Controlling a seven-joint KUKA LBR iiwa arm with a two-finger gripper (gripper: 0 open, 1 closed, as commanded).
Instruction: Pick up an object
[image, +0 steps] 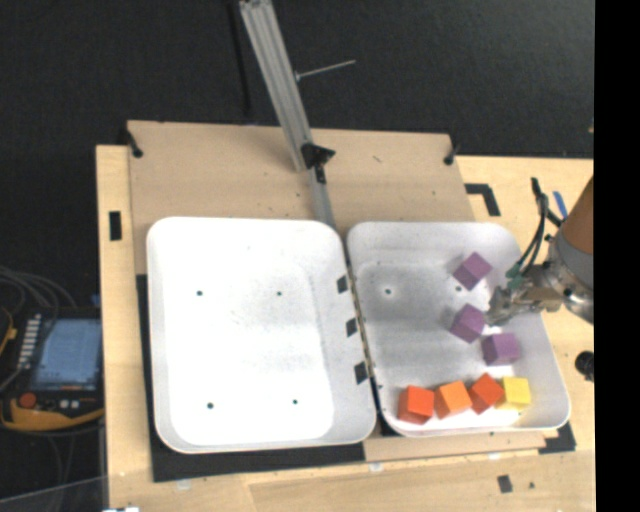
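Observation:
In the right bin (400, 270) lie three purple cubes: one toward the back (473, 269), one in the middle (467, 323) and one a little nearer (501, 348). Along the front wall sits a row of blocks: a red-orange one (417, 403), an orange one (454, 397), another red-orange one (487, 391) and a yellow one (517, 390). My gripper (503, 303) reaches in from the right and hangs low over the bin, just right of the middle purple cube and above the nearer one. Nothing shows between its fingers.
The left bin (250, 330) lies beside the right one, joined by dark clips at the shared wall. A slanted metal pole (285, 90) rises from the bench behind the bins. A tablet-like pendant (60, 360) sits off the bench at the left.

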